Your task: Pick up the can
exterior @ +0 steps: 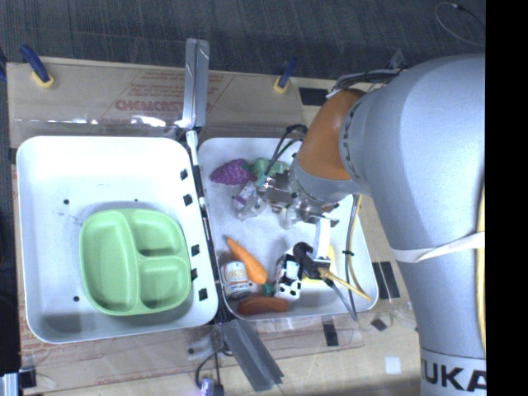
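Can: I see the can [237,278], a short cylinder with a pale label and a metal top, standing near the front left corner of the right bin [363,291], close to the divider wall.
Carrot: a smooth orange carrot [247,260], tapered, lies at a slant just beside the can on its right, and I'd say touching it.
Sausage: a glossy red-brown sausage shape [264,305] lies along the bin's front wall, just in front of the can.
Black-and-white item: a small spotted black-and-white object [289,280] sits right of the carrot; I can't make out what it is.
Grapes: a knobbly purple bunch of grapes [231,172] rests at the bin's back, with something green beside it.
Tray: in the left bin [33,221] lies a matte light-green plate [134,261] with three compartments and rounded corners.
Gripper: my gripper [262,201] hangs over the back half of the right bin, below the orange band, near a pale translucent item; it is well apart from the can.
Opening: from here I cannot tell how the tool is set.
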`<state>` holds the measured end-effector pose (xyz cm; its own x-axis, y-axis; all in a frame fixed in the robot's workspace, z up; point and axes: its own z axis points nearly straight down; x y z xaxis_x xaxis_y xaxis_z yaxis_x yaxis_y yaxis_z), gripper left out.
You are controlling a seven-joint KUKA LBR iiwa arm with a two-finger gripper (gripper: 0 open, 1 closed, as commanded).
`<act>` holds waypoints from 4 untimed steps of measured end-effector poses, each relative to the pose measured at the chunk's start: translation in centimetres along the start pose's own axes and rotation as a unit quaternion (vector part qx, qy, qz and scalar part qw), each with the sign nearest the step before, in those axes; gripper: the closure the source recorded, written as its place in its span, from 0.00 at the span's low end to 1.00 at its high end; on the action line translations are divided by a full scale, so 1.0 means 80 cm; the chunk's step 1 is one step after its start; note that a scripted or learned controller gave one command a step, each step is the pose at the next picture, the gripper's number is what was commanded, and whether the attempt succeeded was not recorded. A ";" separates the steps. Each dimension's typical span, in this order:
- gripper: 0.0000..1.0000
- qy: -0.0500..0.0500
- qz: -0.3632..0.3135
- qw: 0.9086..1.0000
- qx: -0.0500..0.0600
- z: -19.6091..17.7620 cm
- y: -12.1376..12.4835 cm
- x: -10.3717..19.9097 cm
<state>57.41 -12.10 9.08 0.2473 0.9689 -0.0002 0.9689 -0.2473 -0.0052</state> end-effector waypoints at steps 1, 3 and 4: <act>0.00 0.001 0.032 0.999 -0.001 -0.022 0.067 -0.031; 1.00 0.004 0.106 0.994 -0.001 -0.021 0.125 -0.054; 1.00 0.000 0.016 1.000 -0.003 -0.110 0.107 -0.001</act>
<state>65.73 -14.27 17.83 0.2790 0.9603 0.0003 0.9603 -0.2790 0.0001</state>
